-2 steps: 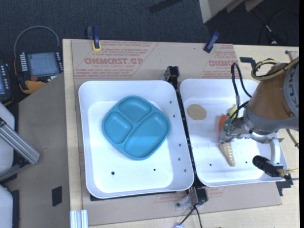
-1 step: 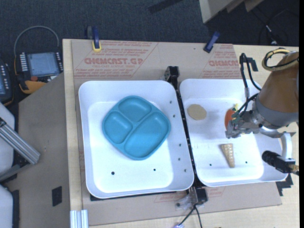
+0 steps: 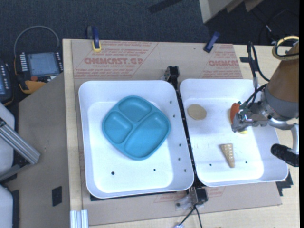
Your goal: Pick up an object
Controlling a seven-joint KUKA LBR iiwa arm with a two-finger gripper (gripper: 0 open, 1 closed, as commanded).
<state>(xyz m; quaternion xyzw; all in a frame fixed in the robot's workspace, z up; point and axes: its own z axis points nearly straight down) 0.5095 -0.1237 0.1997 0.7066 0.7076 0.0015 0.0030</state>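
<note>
The tool [image 3: 241, 121] is down in the right bin [image 3: 209, 175], over toward that bin's right side, hanging off the grey arm [image 3: 285, 87] that comes in from the right with its orange band above the wrist. Honestly can't tell what state the tool is in, it's a jumble of metal and cable from this angle. There's an orange-red object [image 3: 234, 110] right up against the tool on its left side, and a little bit of something yellow [image 3: 243, 131] poking out just under it. They look like they're touching the tool, but whether either one is actually gripped, no idea.

Other stuff in that same bin: a round tan disc [image 3: 196, 112], cookie-looking, lying flat near the upper left, just beside the divider between the bins. Then a tan cone-shaped thing [image 3: 228, 155], like a waffle cone, lying on its side lower down, pointy end toward the front edge. Both are clear of the tool.

The left bin [image 3: 95, 175] has a blue divided plate [image 3: 136, 126] with three compartments, sitting about in the middle, turned at an angle.

Both bins sit side by side on the desk [image 3: 142, 56], which has a brown sheet with red print on it. A blue and yellow clamp [image 3: 94, 38] is at the back left edge and a blue clamp [image 3: 211, 41] at the back right.
</note>
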